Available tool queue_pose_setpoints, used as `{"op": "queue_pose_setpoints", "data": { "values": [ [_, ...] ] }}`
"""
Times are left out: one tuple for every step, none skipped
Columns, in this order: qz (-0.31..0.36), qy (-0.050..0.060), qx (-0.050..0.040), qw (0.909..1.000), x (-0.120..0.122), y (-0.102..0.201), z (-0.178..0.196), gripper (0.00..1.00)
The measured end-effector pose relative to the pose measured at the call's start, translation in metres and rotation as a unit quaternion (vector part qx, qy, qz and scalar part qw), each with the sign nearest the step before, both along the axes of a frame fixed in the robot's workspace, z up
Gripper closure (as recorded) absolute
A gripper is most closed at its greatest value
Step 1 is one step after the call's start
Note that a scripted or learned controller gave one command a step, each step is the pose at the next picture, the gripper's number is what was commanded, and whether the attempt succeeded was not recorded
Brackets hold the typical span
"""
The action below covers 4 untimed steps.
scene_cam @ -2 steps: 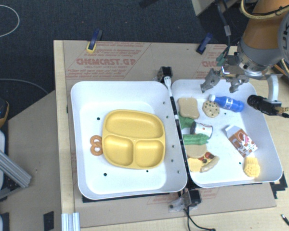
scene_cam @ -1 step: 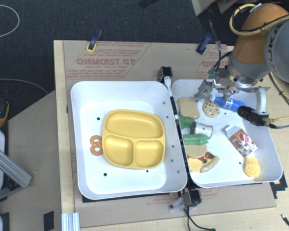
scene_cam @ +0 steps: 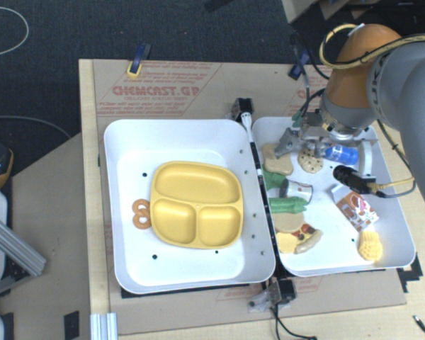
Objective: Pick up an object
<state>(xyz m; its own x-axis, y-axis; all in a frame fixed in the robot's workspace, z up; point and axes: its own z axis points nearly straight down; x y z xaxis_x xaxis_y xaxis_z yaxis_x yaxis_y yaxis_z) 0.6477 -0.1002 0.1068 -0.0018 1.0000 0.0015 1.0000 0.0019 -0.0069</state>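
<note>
Left bin (scene_cam: 120, 190) holding yellow divided plate (scene_cam: 196, 204) and pretzel (scene_cam: 141, 214), right bin (scene_cam: 400, 243) crowded with toy foods including cookie (scene_cam: 310, 162), gripper (scene_cam: 312, 142) above, finger state unclear.

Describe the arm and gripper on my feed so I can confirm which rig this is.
The arm is a bulky, rounded grey body with an orange band above the wrist. A yellowish cable loops over the orange section, and thin dark cables trail along the wrist. The gripper is a small grey metal assembly below the wrist, over the right bin.
</note>
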Motion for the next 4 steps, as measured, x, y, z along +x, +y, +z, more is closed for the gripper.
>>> {"op": "queue_pose_setpoints", "data": {
  "values": [
    [-0.001, -0.003, 0.0000, 1.0000, 0.002, 0.000, -0.018, 0.00],
    [-0.001, -0.011, -0.0013, 0.9999, 0.006, 0.000, -0.003, 1.00],
    [0.000, -0.007, -0.0015, 1.0000, 0.005, 0.003, 0.041, 1.00],
    [-0.001, -0.008, -0.0019, 1.0000, 0.008, -0.001, 0.106, 1.00]
  ]
}}
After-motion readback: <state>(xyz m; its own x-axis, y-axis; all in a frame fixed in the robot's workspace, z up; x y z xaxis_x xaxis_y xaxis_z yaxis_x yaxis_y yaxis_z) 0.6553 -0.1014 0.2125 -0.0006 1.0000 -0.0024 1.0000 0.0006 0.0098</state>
